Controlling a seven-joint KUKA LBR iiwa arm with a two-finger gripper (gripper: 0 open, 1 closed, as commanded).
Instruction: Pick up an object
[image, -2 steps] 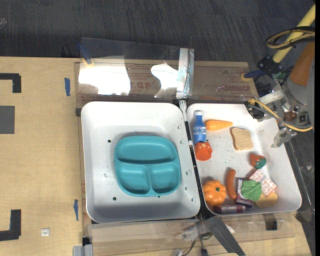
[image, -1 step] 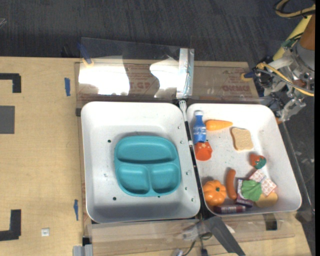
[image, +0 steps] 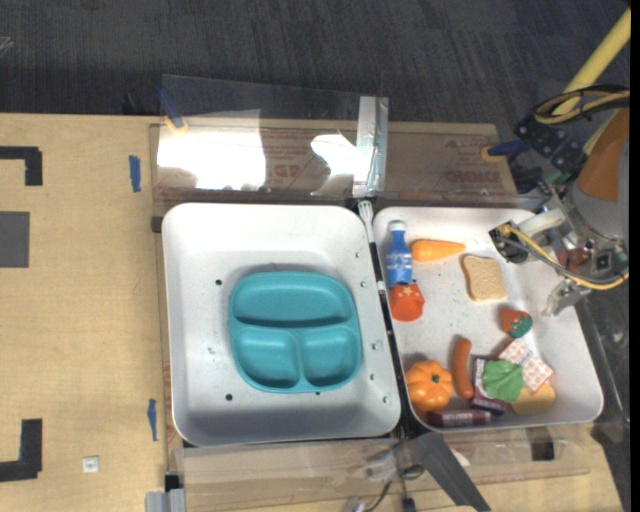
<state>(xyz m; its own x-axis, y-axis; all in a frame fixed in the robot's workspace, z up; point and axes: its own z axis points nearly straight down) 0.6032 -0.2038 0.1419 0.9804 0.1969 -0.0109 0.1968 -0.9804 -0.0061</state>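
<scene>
The right bin (image: 575, 350) holds several toy foods. A blue bottle (image: 399, 257) lies along its left wall, above a red-orange piece (image: 406, 301). A carrot (image: 437, 250) and a bread slice (image: 485, 278) lie toward the back. A strawberry (image: 515, 322) sits mid-right. At the front are a pumpkin (image: 429, 385), a sausage (image: 461, 365), a green leaf (image: 502, 380), a checkered packet (image: 527, 364) and a dark purple piece (image: 462, 418). My gripper (image: 558, 298) hangs over the bin's right side, just right of and above the strawberry, with nothing seen in it.
The left bin (image: 190, 300) carries a teal divided plate (image: 295, 332). The arm's wrist, with cables and an orange band (image: 605, 170), stands over the right bin's far right corner. A clear panel (image: 260, 140) rises behind the left bin.
</scene>
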